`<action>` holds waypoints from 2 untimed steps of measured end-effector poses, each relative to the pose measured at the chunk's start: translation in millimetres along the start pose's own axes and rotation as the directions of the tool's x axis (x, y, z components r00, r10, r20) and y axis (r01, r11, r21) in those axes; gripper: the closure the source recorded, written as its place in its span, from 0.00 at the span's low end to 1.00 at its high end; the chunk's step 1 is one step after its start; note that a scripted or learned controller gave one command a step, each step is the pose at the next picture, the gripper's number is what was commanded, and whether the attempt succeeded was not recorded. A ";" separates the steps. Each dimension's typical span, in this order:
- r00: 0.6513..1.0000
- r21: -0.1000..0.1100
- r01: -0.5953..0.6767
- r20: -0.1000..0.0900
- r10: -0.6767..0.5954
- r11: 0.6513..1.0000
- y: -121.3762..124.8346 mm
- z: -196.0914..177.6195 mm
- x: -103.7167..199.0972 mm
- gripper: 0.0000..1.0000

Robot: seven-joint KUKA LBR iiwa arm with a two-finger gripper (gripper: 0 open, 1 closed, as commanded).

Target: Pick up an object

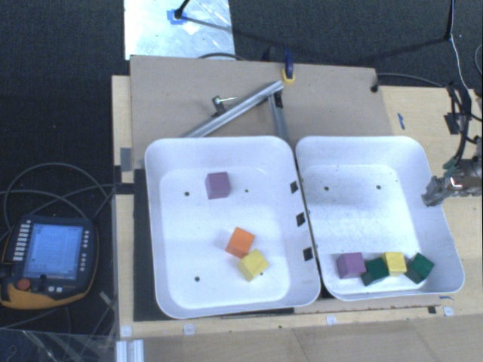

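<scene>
In the left bin (162,202) a purple cube (217,185) lies toward the back. An orange cube (240,241) and a yellow cube (253,265) touch each other nearer the front. Along the front of the right bin (362,153) sit a purple cube (350,264), a dark green cube (373,270), a yellow cube (395,262) and another green cube (419,266), close together in a row. My gripper (440,191) is at the right rim of the right bin, well above and behind that row, with nothing seen in it.
A metal bar (234,110) lies on the brown board behind the bins. A teach pendant (49,259) with cables rests left of the bench. Cables hang at the far right near the arm.
</scene>
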State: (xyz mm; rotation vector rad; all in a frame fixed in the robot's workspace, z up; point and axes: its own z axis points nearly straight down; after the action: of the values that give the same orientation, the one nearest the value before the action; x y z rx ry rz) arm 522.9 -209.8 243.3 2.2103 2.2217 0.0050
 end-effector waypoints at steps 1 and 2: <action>1.000 0.005 0.006 -0.004 -0.006 1.000 20.8 9.1 54.4 1.00; 1.000 0.005 0.005 -0.004 -0.005 1.000 34.2 10.4 101.0 1.00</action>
State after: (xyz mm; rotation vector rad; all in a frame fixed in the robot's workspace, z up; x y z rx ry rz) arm 556.7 -108.7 232.8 2.2090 2.2320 0.0038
